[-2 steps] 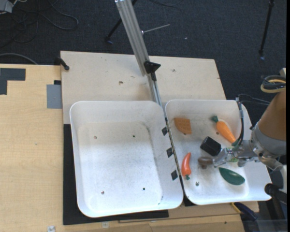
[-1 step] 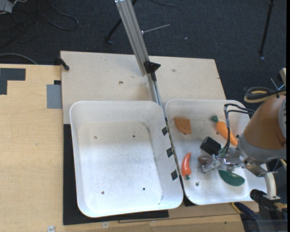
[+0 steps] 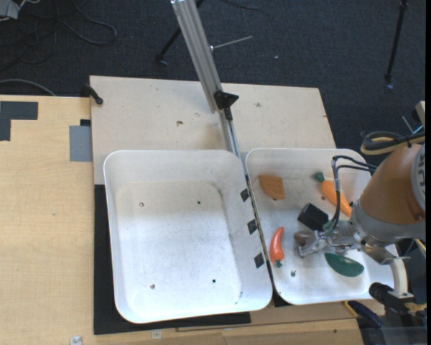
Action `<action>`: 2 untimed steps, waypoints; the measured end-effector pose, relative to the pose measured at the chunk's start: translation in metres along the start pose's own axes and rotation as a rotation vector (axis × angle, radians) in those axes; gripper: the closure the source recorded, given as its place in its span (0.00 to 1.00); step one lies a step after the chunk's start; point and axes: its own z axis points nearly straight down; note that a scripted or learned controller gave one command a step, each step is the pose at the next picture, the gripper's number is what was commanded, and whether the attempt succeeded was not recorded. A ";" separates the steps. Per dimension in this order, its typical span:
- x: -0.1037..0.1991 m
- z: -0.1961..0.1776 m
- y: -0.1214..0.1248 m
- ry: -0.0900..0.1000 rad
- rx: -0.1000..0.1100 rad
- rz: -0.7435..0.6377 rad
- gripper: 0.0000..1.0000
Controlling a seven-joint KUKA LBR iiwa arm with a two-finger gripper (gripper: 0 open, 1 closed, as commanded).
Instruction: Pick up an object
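Observation:
My gripper [image 3: 307, 244] hangs low in the right bin [image 3: 302, 297], reaching in from the right on the grey arm [image 3: 388, 200]. It sits between a black block [image 3: 312, 215] just behind it and a dark green leaf-shaped piece [image 3: 345, 264] to its front right. A red chilli pepper [image 3: 276, 244] lies a short way to its left, near the bin's left wall. An orange carrot [image 3: 334, 192] lies partly behind the arm's cables at the back right. A tan-orange flat wedge [image 3: 273, 187] rests at the back left. I see nothing held.
The left bin [image 3: 122, 192] lies beside the right one, with a divider carrying black clips [image 3: 250, 225] between them. A slanted metal rail [image 3: 201, 56] rises behind the bins. The wooden bench top [image 3: 36, 214] extends to the left.

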 end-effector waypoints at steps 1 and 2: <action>-0.001 -0.010 -0.001 0.001 0.001 0.006 1.00; 0.000 -0.069 -0.008 -0.001 -0.004 -0.001 1.00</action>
